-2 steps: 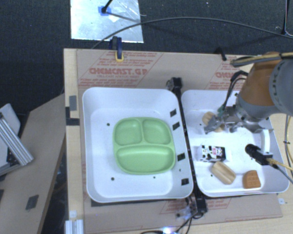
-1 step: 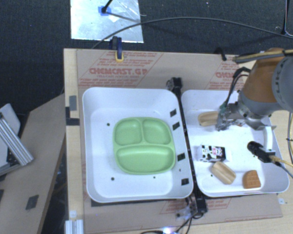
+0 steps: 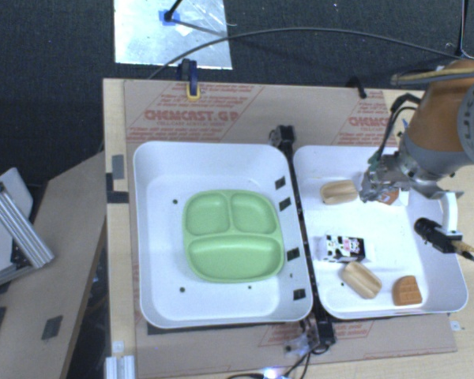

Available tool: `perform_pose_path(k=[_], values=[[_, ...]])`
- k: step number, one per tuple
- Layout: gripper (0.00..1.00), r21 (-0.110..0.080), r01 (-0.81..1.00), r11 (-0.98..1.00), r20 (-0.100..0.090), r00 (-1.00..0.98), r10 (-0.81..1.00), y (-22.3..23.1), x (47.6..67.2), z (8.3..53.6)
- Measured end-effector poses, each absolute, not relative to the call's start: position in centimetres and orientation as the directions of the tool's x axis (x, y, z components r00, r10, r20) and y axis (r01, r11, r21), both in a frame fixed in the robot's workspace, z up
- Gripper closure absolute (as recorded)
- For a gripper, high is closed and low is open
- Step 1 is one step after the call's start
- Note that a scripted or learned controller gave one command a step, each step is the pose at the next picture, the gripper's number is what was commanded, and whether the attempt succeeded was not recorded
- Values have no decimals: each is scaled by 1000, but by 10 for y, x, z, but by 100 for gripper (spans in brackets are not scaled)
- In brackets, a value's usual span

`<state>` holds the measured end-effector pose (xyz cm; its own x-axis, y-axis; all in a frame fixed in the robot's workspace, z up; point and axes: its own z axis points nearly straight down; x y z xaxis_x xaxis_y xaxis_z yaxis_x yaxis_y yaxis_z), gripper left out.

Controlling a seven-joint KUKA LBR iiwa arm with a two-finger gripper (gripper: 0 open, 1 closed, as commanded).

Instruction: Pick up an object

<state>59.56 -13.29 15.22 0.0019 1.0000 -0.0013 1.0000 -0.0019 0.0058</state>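
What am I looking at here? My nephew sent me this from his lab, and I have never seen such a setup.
This is one picture from a camera fixed above a workbench, looking down at a slant. Two shallow white bins sit side by side. The left bin holds a green plate divided into three compartments. The right bin holds small toy-like items: a tan bread-shaped piece near the back, a small black and white packet in the middle, another tan piece and an orange-brown piece near the front. The grey and orange machine reaching in from the right is a robot arm. Its claw hangs low over the back of the right bin, beside the bread-shaped piece. I cannot tell whether it holds anything.
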Motion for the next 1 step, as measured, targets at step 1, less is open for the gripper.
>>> perform_pose_path(k=[1], values=[[100,6,1000,4,-1,-4,1000,-131,592,197]])
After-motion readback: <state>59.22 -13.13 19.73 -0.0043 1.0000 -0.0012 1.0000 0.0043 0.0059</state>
